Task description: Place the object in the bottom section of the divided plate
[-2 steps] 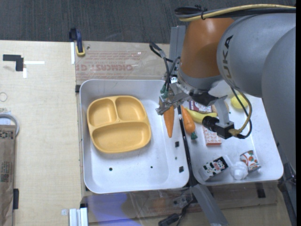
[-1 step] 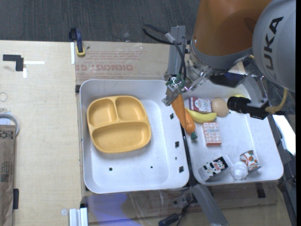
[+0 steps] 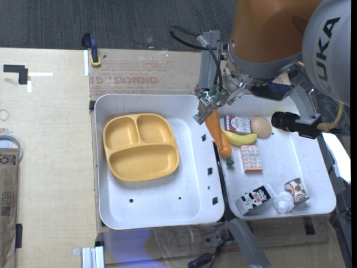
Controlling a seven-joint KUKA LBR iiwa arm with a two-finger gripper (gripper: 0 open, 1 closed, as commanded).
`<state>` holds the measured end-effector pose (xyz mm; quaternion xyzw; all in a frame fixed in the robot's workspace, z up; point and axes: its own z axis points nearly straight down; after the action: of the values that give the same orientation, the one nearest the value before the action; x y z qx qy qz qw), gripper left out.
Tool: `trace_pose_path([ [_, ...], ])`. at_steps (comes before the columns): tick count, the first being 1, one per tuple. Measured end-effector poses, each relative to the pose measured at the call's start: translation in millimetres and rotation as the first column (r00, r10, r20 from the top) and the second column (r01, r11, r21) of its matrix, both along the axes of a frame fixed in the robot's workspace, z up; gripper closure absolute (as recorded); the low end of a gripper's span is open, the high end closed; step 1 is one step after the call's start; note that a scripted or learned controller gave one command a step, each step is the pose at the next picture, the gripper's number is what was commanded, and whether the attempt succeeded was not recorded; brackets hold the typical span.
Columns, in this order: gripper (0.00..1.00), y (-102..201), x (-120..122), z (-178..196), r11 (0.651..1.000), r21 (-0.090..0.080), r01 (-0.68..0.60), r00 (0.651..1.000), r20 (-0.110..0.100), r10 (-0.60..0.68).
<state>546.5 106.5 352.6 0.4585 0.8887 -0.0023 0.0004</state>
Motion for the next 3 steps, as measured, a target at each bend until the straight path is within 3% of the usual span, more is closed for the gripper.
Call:
trace_pose_path([
  [1, 1.00, 71, -28, -26, 0.988, 0.003, -0.157, 0.988, 0.000, 0.157],
  [2, 1.00, 112, 38, -2, 0.900, 0.003, -0.436, 0.900, 0.001, 0.436],
  [3, 1.00, 104, 9, 89, 0.874, 0.003, -0.485, 0.874, 0.002, 0.485],
])
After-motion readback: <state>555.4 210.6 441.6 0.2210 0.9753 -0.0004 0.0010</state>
